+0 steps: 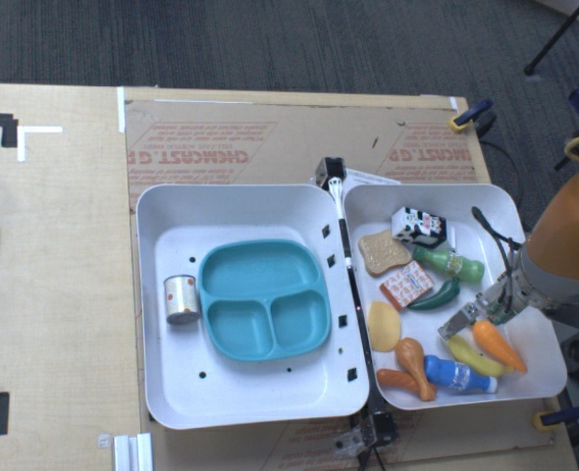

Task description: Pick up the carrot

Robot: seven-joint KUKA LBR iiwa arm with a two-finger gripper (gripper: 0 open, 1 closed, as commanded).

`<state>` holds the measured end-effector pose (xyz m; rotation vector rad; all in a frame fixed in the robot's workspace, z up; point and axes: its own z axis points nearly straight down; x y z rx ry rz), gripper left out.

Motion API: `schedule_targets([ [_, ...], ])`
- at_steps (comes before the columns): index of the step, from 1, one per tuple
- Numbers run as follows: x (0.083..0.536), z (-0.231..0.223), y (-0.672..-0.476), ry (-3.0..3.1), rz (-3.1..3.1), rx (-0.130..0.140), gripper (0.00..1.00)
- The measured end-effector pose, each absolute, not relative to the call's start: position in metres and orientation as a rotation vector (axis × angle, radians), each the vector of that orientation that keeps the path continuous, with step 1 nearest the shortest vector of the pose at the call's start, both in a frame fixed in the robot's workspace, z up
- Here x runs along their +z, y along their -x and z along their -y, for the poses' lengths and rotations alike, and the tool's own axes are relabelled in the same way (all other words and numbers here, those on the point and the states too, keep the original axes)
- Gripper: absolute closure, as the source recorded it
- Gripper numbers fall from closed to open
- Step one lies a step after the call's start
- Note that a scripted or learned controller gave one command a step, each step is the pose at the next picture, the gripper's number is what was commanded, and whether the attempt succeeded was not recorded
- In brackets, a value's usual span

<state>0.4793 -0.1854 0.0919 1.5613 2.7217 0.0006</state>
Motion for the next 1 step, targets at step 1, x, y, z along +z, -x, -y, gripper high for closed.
schedule_targets([
  [1, 0.1011, 0.1856, -0.4814, -1.565, -2.715, 0.004, 1.00],
])
